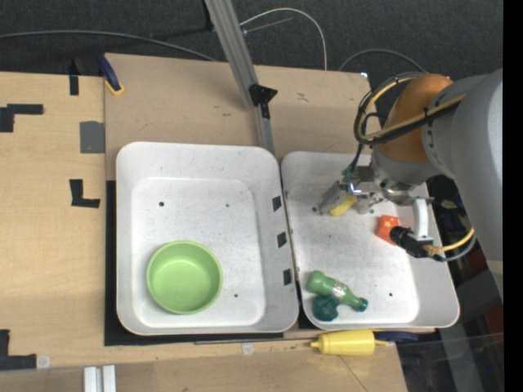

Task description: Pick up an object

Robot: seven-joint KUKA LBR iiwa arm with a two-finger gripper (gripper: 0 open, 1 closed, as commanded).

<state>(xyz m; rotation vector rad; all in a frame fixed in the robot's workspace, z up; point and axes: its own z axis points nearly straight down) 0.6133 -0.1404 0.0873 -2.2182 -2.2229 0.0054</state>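
My gripper [341, 198] hangs over the back half of the right bin [433, 313], low above its floor. A small yellow object [341, 207] lies right at the gripper's tip, partly covered by it; I cannot tell whether it is gripped or only touched. An orange object [386, 226] sits just to the right of it, beside a black part of the arm. A green bottle-shaped toy [335, 292] lies near the right bin's front edge.
The left bin [131, 166] holds a light green bowl [185, 277] in its front left corner. A yellow bottle [347, 343] lies on the bench just outside the right bin's front rim. A grey pole [237, 47] slants over the back of the bench.
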